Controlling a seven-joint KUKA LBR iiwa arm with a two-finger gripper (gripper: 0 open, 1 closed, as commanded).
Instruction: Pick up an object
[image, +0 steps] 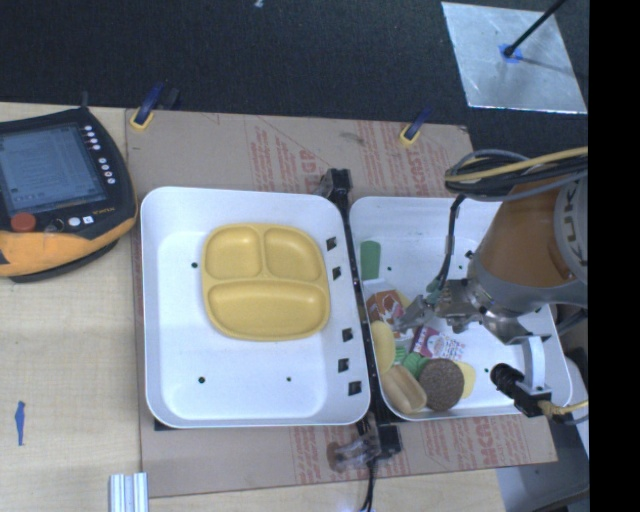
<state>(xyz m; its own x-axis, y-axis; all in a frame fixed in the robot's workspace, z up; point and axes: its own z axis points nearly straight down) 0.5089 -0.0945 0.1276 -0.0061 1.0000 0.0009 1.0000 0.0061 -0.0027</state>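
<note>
My gripper (424, 312) reaches in from the right and hangs low over a pile of toy food in the right bin (420, 218). Under and around it lie a pink and white packet (448, 347), a brown packet (385, 303), a yellow banana (382, 343), a hot dog bun (404, 390) and a dark round cookie (440, 383). A green piece (371, 259) lies apart, near the bin's left wall. The arm's orange band (525, 240) hides the bin's right part.
The left bin (170, 330) holds a yellow divided plate (266, 281). A teach pendant (55, 190) sits on the bench at the far left. Black clips (340, 185) join the bins along their shared wall. Cables (500, 170) loop above the arm.
</note>
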